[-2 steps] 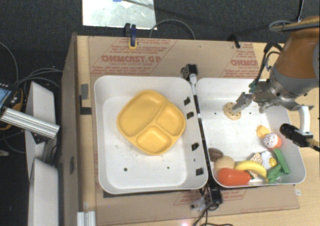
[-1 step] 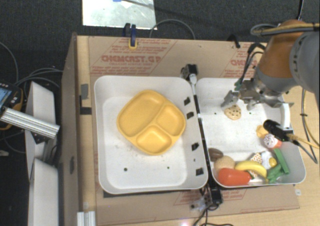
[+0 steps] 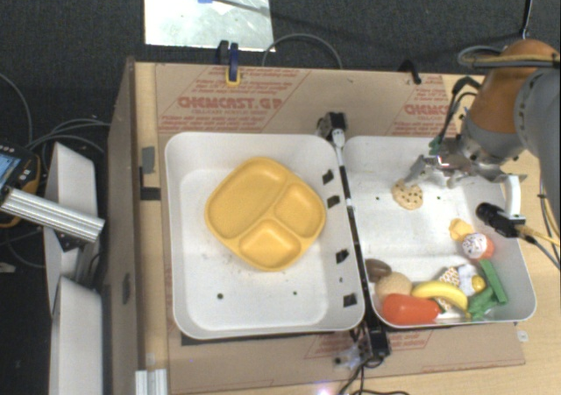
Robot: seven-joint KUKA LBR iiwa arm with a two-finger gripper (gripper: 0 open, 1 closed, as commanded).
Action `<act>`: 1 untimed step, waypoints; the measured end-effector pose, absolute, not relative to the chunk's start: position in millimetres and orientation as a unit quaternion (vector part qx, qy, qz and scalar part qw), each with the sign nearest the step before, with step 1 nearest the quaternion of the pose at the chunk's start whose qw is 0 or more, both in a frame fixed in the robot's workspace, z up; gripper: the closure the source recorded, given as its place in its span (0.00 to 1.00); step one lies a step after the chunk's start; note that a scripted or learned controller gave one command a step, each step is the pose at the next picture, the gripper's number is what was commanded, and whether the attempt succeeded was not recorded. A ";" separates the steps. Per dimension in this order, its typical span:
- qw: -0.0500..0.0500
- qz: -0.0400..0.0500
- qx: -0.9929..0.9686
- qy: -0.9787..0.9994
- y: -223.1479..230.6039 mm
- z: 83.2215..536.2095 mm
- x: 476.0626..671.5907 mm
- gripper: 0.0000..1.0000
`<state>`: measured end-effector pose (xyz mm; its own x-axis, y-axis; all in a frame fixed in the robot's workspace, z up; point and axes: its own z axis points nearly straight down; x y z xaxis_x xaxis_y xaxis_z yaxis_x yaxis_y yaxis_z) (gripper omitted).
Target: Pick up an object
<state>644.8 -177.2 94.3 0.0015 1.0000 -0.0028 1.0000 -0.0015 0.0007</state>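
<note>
The desk (image 3: 263, 91) holds two bins, the left bin (image 3: 188, 236) with a yellow plate (image 3: 265, 212) — the right bin (image 3: 394, 236) has the end effector (image 3: 443, 165), open, holding nothing, just above a cookie (image 3: 408, 197).

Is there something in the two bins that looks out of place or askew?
Slightly. The yellow three-compartment plastic plate sits rotated, cornerwise, in the left white bin. In the right white bin, the round tan cookie lies apart from the toy food crowded in the near corner.
</note>
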 end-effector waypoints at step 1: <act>-0.001 0.001 0.704 0.710 -119.3 83.7 637.8 0.00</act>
